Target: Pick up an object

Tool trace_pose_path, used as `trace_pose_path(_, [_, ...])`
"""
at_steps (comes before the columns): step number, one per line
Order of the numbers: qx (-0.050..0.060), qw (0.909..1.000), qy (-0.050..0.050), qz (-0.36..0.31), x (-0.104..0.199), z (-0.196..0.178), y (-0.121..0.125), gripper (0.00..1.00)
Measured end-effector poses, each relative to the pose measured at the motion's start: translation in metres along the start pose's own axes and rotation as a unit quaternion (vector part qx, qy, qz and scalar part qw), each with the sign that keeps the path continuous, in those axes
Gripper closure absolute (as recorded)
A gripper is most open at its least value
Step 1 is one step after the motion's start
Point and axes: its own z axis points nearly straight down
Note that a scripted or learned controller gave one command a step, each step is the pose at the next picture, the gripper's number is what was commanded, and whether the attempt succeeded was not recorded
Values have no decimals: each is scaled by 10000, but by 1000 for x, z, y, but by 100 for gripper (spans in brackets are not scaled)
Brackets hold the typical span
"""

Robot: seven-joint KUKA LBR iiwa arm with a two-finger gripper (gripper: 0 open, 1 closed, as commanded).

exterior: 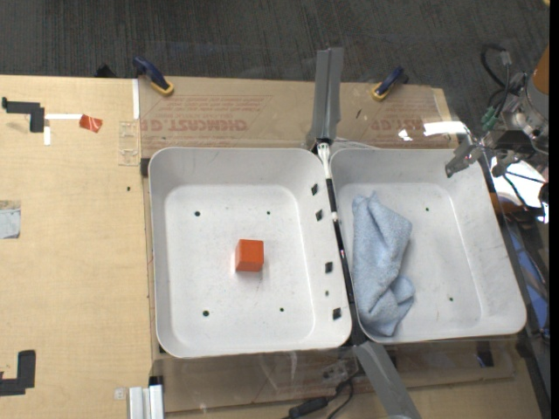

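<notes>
A small orange-red cube (250, 256) rests near the middle of the left white bin (175, 321). A crumpled light blue cloth (383, 260) lies along the left side of the right white bin (489, 312). My gripper (463, 159) hangs over the right bin's far right corner, at the end of the arm that enters from the right edge. It is well away from both the cloth and the cube, and nothing shows in it.
A grey upright bar (327, 94) stands behind the seam between the bins. Two blue-and-yellow clamps (155, 76) (388, 84) grip the cardboard behind them. A wooden board (70, 234) lies to the left. Cables (515, 173) hang at the right.
</notes>
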Motion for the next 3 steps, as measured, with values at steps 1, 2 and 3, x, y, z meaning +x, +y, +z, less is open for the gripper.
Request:
trace_pose_path(1, [-6, 10000, 4, -31, 55, 151, -71, 0])
trace_pose_path(2, [-1, 9971, 3, 765, 100, 151, -117, 0])
trace_pose_path(3, [0, 9969, 3, 790, 99, 142, -117, 100])
